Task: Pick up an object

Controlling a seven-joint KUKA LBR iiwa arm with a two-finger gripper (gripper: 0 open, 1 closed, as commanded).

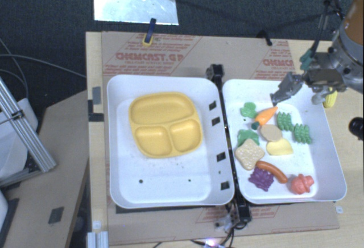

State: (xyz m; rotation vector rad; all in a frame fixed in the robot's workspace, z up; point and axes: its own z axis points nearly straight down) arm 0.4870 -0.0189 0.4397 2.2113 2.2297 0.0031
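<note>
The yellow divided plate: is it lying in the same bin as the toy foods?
No, the yellow divided plate lies alone in the left bin, while the toy foods are in the right bin.

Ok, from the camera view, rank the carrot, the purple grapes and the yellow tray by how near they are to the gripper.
1. Carrot: in the right bin, just below the gripper, at the near top of the pile.
2. Purple grapes: right bin, low end of the pile.
3. Yellow tray: in the left bin, farthest.

"CHEMCAST GP" (red print) on board (149, 56)
</note>
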